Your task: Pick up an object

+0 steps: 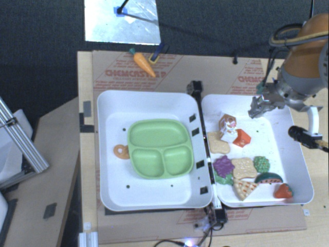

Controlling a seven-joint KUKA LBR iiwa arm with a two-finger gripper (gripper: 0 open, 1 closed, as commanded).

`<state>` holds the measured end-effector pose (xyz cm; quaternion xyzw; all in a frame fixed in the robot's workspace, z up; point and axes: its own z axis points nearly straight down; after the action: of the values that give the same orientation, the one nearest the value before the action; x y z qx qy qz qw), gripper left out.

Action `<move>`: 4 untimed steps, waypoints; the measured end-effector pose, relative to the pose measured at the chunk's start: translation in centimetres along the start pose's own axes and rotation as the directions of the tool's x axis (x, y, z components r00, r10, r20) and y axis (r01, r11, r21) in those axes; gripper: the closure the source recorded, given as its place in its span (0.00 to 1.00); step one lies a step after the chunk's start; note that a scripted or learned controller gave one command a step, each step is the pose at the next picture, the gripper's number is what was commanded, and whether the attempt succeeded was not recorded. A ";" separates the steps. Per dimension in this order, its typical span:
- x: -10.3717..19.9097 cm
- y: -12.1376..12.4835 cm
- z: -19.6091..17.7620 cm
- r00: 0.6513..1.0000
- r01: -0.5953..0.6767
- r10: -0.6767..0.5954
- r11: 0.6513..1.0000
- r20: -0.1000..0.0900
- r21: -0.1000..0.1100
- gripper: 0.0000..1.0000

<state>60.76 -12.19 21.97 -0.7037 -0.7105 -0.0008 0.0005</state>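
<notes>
My gripper (255, 110) hangs over the back of the right bin (300, 153), near its far right corner, with nothing seen between its fingers. Toy food lies in that bin below it: a red-and-white carton (226, 123), an orange-red block (241, 138), a tan cookie (219, 145), purple grapes (223, 166), a toast slice (243, 167), green broccoli (261, 163), a watermelon slice (268, 178), a pizza wedge (244, 189) and a strawberry (283, 191). The carton is the piece closest to the gripper, down and to its left.
The left bin (110, 112) holds a green divided plate (158, 148) and a small pretzel (121, 151) beside it. A toy carrot (143, 64) lies on the cardboard behind the bins. A black divider (200, 133) runs between the bins.
</notes>
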 end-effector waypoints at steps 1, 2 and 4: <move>6.2 -1.5 0.0 1.000 0.001 -0.001 1.000 -0.001 0.001 1.00; 11.6 -4.2 -0.4 1.000 0.000 0.000 1.000 -0.001 0.001 1.00; 18.1 -6.0 0.6 1.000 -0.003 0.003 1.000 0.001 0.002 1.00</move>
<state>54.60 5.90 21.43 -0.7047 -0.7095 0.0002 0.0008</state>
